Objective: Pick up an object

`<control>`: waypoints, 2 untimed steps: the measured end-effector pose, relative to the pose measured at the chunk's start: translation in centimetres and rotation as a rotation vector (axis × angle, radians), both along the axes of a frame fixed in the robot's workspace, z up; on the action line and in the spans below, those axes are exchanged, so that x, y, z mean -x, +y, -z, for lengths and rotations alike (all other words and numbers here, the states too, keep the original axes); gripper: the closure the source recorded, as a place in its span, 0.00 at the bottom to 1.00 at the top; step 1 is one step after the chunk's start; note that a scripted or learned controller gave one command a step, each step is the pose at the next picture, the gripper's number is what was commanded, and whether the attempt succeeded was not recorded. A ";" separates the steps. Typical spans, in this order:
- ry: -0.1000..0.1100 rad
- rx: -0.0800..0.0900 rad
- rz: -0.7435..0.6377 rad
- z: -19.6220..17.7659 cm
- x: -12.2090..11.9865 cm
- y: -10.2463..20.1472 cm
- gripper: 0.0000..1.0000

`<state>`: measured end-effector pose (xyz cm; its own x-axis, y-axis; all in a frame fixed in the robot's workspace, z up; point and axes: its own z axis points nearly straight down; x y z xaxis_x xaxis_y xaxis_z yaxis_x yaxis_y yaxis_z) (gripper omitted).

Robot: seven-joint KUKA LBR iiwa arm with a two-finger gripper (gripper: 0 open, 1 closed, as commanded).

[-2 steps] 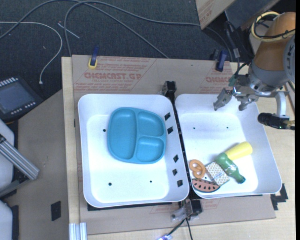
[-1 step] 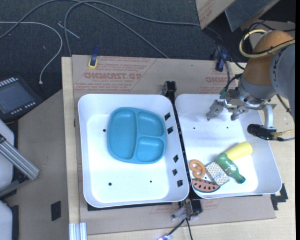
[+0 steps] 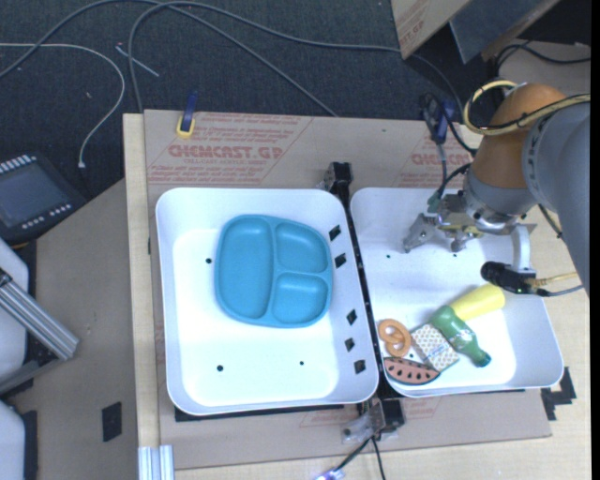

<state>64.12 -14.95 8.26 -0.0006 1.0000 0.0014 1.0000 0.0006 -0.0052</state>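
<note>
The tool point(image 3: 439, 232) hangs open and holds nothing — the green bottle point(image 3: 461, 334) lies below it, slanted

2 white bins sit side by side on a cardboard sheet point(image 3: 281, 150) with red printed lettering. Left bin point(image 3: 187, 356) holds a blue divided plate point(image 3: 274, 270) with 3 compartments, placed toward its far half. A row of black clips point(image 3: 349, 281) runs along the divider between the bins. Right bin point(image 3: 394, 216) has a bare far-left floor. Yellow-and-blue clamp point(image 3: 187, 118) grips the far left edge of the cardboard. Dark carpet beyond has loose white cables point(image 3: 122, 66). Black screen device point(image 3: 30, 193) at far left edge, metal rail point(image 3: 33, 314) nearer. Cardboard box point(image 3: 427, 21) at far right.
</note>
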 end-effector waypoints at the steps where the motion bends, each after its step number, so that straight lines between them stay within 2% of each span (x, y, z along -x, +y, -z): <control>1: -0.007 0.000 -0.001 -1.5 -0.2 0.0 1.00; 2: -0.013 0.003 -0.001 -7.7 -1.1 0.1 1.00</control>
